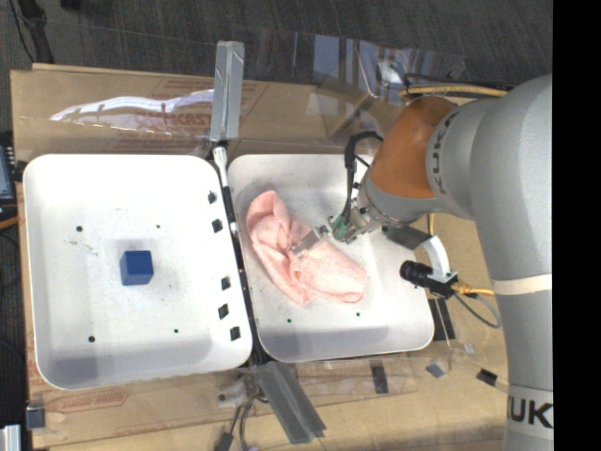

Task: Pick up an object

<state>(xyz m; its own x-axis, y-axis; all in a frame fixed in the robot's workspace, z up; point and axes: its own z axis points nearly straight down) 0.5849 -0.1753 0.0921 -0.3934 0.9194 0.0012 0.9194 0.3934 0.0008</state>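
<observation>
Grey arm (507, 205) sets its gripper (315, 240) on pink cloth (300, 256)

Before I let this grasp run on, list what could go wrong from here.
1. The gripper sits on the upper edge of the crumpled pink cloth; a pinch there may catch only a thin fold, which could slip out on lifting.
2. The cloth lies loose in the right bin, so it may drag or trail over the divider.
3. The blue cube in the left bin sits far off, likely unaffected.

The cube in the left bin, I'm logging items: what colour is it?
Blue. The cube shows plainly in the camera view, on the left bin's white floor.
</observation>
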